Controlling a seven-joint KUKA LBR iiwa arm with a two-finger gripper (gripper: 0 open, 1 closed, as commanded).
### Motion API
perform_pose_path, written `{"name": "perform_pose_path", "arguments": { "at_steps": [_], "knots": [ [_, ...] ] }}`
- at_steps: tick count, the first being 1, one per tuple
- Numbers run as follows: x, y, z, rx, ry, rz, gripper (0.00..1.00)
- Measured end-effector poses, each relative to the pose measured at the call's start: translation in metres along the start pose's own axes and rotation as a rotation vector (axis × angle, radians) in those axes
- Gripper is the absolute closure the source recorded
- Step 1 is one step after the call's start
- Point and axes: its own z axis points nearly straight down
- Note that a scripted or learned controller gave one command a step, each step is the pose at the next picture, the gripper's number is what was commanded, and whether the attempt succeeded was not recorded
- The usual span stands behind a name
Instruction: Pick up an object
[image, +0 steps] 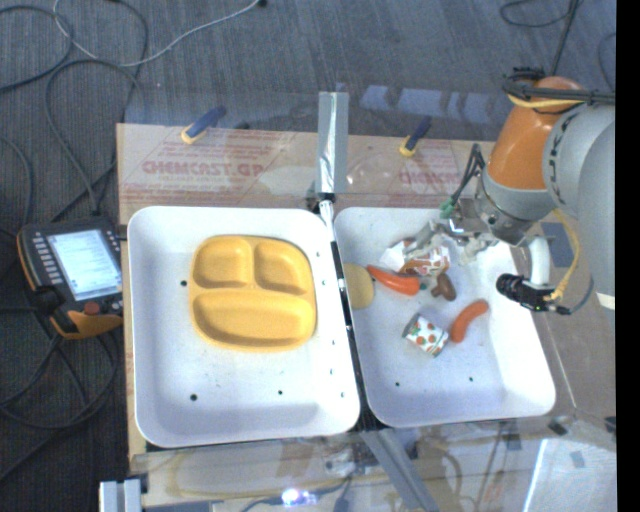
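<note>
Reaching in from the right, the grey arm sets its pincer (452, 226) over the right bin (520, 385), above a crumpled silver-and-red wrapper (422, 255); whether it is wide or narrow, I cannot tell. Just beside lie an orange carrot (393, 281), a brown lump (443, 286), an orange sausage (469, 319) and a small patterned packet (425, 335). A yellow divided tray (254, 291) fills the left bin (160, 400).

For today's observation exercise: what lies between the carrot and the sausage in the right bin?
In the camera view, a small dark brown item lies between the carrot and the sausage, nearer the carrot.
</note>
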Motion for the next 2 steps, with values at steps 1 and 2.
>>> {"name": "perform_pose_path", "arguments": {
  "at_steps": [1,2],
  "knots": [
    [-0.009,-0.021,0.053,-0.016,-0.001,-0.065,0.00],
    [-0.033,0.019,0.053,0.011,0.010,-0.167,0.00]
  ]
}}
